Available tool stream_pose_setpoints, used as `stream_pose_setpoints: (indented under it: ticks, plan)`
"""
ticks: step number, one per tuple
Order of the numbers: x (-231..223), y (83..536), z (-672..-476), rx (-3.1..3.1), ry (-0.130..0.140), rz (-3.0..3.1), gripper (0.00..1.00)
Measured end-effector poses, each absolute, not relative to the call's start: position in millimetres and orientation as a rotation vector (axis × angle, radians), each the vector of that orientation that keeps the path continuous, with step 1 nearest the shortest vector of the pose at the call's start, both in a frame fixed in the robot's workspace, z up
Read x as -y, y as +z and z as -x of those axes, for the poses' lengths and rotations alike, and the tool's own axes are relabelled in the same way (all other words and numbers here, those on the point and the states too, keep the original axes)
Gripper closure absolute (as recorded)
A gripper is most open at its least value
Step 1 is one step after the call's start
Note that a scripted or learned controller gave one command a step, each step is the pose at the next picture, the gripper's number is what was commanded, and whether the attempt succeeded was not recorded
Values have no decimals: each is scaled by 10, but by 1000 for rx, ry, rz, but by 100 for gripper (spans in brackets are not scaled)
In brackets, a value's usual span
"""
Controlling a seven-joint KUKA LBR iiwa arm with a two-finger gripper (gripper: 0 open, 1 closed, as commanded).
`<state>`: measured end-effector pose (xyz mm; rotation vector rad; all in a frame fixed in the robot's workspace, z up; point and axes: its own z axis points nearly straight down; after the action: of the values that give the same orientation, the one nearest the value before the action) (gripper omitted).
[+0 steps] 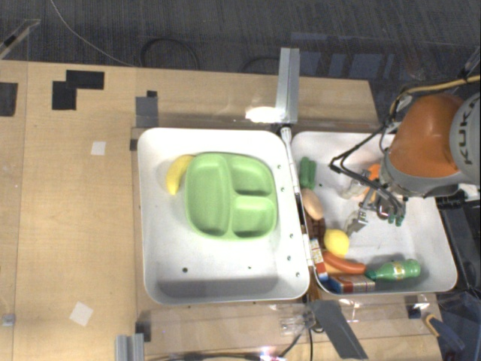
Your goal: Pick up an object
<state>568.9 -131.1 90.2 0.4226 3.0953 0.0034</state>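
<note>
Partial lettering "KU" is visible on the arm (462,138). Left bin (161,273): green divided tray (228,194), banana (177,173) touching it. Right bin (443,265): green bottle (394,271), lemon (337,242), sausage (343,263). Gripper (368,215), state indeterminate, hangs above the right bin.

Right bin (443,273): open white floor through the middle and far corner. Its left wall is crowded, with a green piece (307,173), a tan piece (313,204) and a lemon (337,242). A sausage (344,263) and green bottle (394,271) block the near edge. In the left bin (161,269), a green tray (228,194) and a banana (176,174) fill the far half, while the near half lies open.
</note>
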Motion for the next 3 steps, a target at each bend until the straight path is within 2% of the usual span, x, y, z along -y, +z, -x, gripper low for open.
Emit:
stream_pose_setpoints:
  ticks: [1, 2, 3]
  plan:
    - [1314, 1053, -5733, -3080, 1, -413, 100]
    - [1773, 1796, -6220, -3123, -4, -146, 100]
    - [1759, 1774, -6213, -3127, -2, -144, 0]
